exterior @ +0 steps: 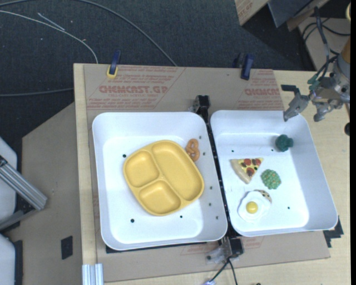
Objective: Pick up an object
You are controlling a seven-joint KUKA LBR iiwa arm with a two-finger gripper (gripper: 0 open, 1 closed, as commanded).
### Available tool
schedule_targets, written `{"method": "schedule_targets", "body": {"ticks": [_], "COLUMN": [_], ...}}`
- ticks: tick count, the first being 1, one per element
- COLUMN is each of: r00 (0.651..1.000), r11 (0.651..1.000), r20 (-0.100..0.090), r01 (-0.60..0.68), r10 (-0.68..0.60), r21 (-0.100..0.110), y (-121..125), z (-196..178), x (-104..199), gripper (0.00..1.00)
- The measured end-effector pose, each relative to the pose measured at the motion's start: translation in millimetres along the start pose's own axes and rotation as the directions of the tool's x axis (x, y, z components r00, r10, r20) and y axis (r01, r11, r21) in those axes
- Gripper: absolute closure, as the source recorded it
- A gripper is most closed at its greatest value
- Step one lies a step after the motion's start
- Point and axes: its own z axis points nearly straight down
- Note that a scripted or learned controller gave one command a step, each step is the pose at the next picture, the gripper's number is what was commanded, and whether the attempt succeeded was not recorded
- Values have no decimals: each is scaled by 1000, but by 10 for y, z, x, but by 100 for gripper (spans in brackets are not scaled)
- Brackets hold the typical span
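The arm (346, 67) was cut off by the right edge, so little of it beyond the wrist could be seen. Its gripper (306, 108) sat small against the bench, and the tips of its fingers were too fine to judge. A small brown thing (193, 149) lay partly tucked behind the rim of the yellow tray (162, 177) in the left bin (105, 167); its kind could not be told. The dark green lump (283, 143) in the right bin (311, 211) was too small and blurred to name. A metal rail (19, 183) ran off the left edge, and a cardboard box (253, 8) was cut by the top edge.
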Motion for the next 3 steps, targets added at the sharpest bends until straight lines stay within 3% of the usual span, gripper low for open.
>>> {"method": "schedule_targets", "body": {"ticks": [1, 3], "r00": [1000, 1000], "r11": [1000, 1000], "r20": [3, 1], "r01": [3, 3], "r10": [-3, -3], "r21": [-14, -7], "y": [24, -5], "z": [-86, 1147], "x": [8, -43], "gripper": [0, 0]}}
